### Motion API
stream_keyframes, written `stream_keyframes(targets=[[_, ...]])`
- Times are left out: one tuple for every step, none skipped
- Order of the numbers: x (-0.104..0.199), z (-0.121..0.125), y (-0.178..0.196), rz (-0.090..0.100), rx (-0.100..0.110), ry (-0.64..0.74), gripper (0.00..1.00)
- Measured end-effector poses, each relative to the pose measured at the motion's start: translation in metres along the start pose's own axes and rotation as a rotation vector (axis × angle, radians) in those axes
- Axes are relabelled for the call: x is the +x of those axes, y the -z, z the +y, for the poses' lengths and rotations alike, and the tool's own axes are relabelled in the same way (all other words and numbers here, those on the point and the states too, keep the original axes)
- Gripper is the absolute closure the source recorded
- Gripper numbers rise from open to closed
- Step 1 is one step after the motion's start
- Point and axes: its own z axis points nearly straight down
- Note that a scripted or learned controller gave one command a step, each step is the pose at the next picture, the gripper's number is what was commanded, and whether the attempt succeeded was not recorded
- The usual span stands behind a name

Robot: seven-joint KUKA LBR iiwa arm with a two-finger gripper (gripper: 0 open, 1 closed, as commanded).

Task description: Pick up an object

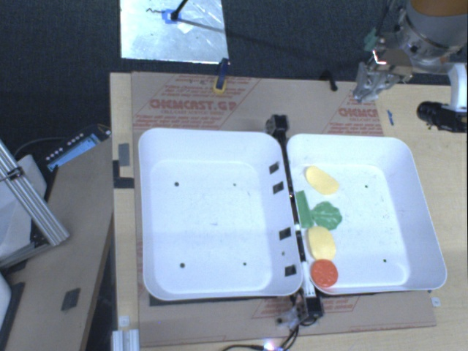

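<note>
Upper right of the frame, gripper (368,91) hovering, finger state impossible to tell; crowded red ball (325,273) and lower yellow piece (322,243) risking a fumbled grasp.

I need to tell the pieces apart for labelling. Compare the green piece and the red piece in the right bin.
The green piece has a lobed, leafy outline; the red piece is round and smooth. The green piece looks slightly larger than the red piece. The green piece sits mid-way along the right bin's left wall, while the red piece lies at the near left corner. Both lie close to that wall, away from the gripper.
</note>
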Motion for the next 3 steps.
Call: stream_keyframes(targets=[[0.053,0.018,0.056,0.002,0.001,0.001,1.0],[0.126,0.013,-0.102,0.002,0.025,0.001,1.0],[0.106,0.018,0.064,0.0,-0.01,-0.004,1.0]])
